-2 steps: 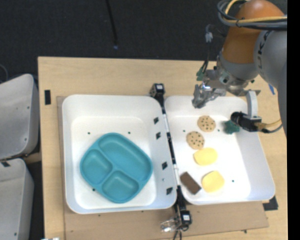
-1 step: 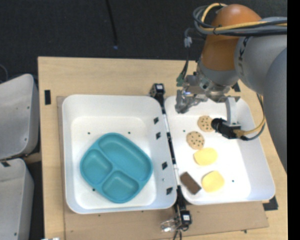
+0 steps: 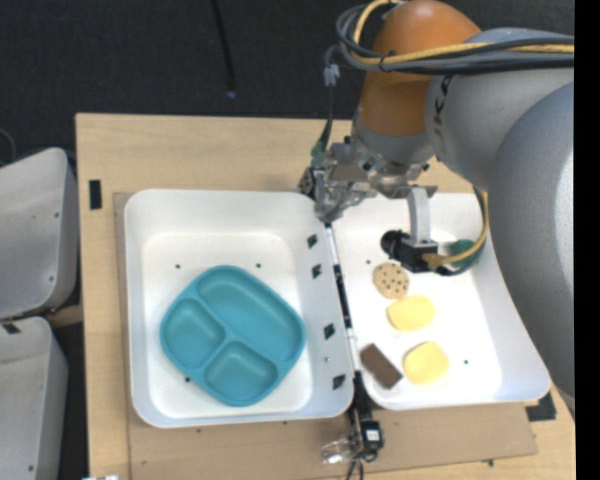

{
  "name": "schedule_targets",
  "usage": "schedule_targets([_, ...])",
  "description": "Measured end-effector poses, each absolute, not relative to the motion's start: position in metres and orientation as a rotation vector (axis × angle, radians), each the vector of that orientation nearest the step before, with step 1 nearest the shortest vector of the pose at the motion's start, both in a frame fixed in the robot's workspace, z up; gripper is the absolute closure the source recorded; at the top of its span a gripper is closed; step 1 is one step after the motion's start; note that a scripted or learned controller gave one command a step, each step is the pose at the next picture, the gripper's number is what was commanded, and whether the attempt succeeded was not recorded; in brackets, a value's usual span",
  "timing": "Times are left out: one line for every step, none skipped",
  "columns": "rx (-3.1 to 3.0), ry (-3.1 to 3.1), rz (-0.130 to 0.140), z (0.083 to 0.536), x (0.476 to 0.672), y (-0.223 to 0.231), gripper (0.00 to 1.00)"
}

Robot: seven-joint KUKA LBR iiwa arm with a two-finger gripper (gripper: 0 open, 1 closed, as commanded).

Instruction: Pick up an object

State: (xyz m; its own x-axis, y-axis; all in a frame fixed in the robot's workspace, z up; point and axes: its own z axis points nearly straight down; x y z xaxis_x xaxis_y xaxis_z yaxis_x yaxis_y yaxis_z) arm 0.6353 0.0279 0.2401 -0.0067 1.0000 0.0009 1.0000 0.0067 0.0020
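Several small food items lie in the right bin [image 3: 500, 368]: a round chocolate-chip cookie [image 3: 390, 280], a yellow piece [image 3: 410, 314] just below it, a second yellow piece [image 3: 425, 362] nearer the front, and a brown block [image 3: 381, 366] by the divider. My gripper [image 3: 327, 200] hangs over the back end of the divider between the two bins, up and to the left of the cookie. Nothing shows in its grasp.
A blue divided plate [image 3: 232, 334] lies in the left bin [image 3: 140, 268]. The grey arm and its orange band [image 3: 410, 58] cover the back right of the bench. A wooden bench edge [image 3: 200, 128] runs behind the bins.
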Motion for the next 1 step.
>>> schedule_targets([2.214, 2.230, 0.001, 0.2331, 0.6305, 0.0870, 1.00])
